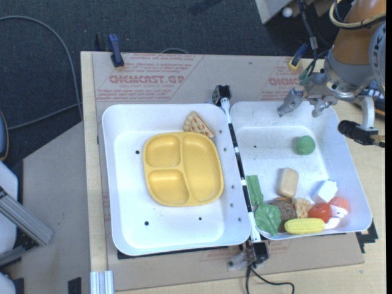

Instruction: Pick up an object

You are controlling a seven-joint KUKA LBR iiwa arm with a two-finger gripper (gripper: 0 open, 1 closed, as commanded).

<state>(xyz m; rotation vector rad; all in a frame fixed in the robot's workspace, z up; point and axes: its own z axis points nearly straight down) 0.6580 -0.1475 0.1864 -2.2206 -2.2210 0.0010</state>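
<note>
A: Item one — gripper (304, 105), fingers spread apart, nothing between them, over the right bin's (263, 116) far rim.
B: Nearest candidate?
A: Green ball (304, 144), alone mid-bin — I'd descend centred, then close.
B: Unclear?
A: Front-corner toy food pile (306, 212) overlaps; items hard to separate.

Yellow tray (184, 167), green ball (304, 144)

Robot lab, w/ test bench: cardboard-topped bench (184, 72), two white bins (122, 164) clamped side by side, toy food (304, 225), loose cables (37, 60) on dark carpet, KUKA arm (361, 35).
</note>
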